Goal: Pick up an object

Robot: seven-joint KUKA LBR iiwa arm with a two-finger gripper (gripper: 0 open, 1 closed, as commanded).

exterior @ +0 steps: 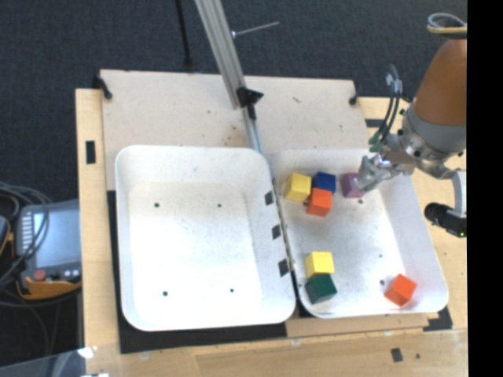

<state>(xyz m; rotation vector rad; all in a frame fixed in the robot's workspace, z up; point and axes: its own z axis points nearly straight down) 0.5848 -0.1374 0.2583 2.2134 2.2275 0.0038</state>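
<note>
Spanning most of the view, the table carries two shallow white bins side by side. Taking the right bin as the landmark, the left bin lies just beside it on its left, their rims touching along a dark seam.

The grey arm with its orange band hangs over the right bin's upper right corner, reaching in from the right. A slanted metal pole rises beyond the right bin's upper left corner.

The gripper sits low over the upper part of the right bin, pressed close against a purple block; whether its fingers are apart or closed on that block cannot be told, since the block is partly hidden by it.

To the left of the purple block, near the right bin's upper left wall, three blocks cluster together: a yellow block, a blue block touching it, and an orange block just below the two.

Toward the right bin's lower left corner, a second yellow block rests against a green block below it. Another orange block lies alone near the right bin's lower right corner, well apart from the others.
</note>
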